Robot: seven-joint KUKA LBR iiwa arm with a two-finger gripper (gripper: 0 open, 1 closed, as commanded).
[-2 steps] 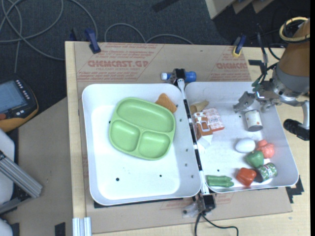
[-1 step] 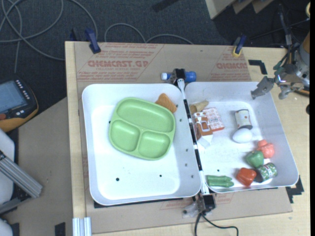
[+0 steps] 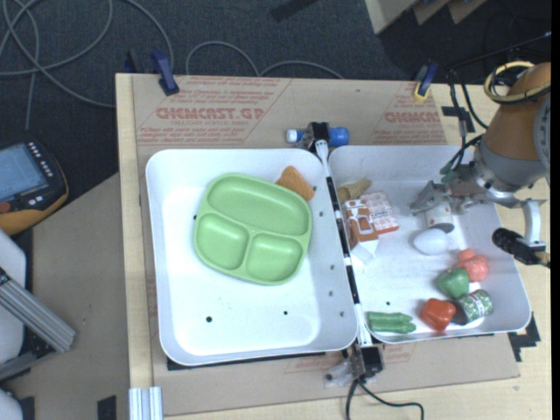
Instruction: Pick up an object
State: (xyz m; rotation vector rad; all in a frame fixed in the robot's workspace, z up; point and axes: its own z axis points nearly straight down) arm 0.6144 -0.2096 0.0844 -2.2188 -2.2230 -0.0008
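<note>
My gripper (image 3: 442,206) hangs over the upper middle of the right bin (image 3: 411,160), open, with nothing between its fingers. Just below it lies a white egg-shaped object (image 3: 431,241). Left of that sits a white and orange carton (image 3: 371,216), with a small tan piece (image 3: 354,188) above it. Toward the bin's lower right cluster a pink-red item (image 3: 473,265), a green pepper (image 3: 453,283), a red item (image 3: 437,313) and a small can (image 3: 477,305). A green pea pod (image 3: 391,323) lies along the front wall.
The left bin (image 3: 175,322) holds a green divided plate (image 3: 253,228) with an orange-brown piece (image 3: 296,183) at its upper right corner. The divider between the bins runs close to the carton. Blue clamps (image 3: 163,71) grip the bench's back edge.
</note>
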